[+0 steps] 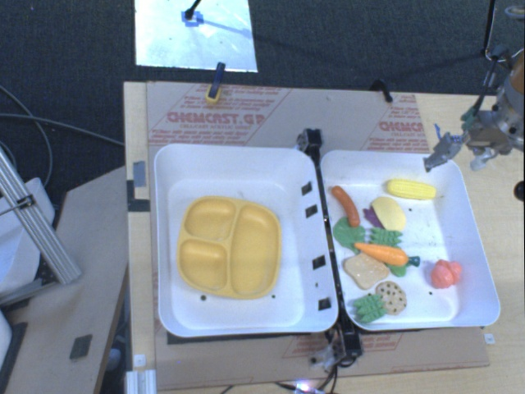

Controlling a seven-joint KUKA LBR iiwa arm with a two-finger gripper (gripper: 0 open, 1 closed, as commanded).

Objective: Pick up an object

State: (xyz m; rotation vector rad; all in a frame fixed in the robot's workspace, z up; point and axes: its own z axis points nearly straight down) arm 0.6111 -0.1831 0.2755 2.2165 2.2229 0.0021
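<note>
The right bin (476,245) holds several toy foods: a yellow corn cob (411,190), a red sausage (345,205), a carrot (384,254), a slice of bread (366,270), a cookie (392,297), a pink strawberry (445,274), a yellow and purple piece (387,214) and green leafy pieces (349,235). My gripper (454,162) hangs over the bin's far right corner, above and to the right of the corn. It is open and holds nothing.
The left bin (172,179) carries a yellow divided plate (230,246). A black hinge strip (322,236) runs between the two bins. A shiny sheet (195,23) lies on the floor behind the bench.
</note>
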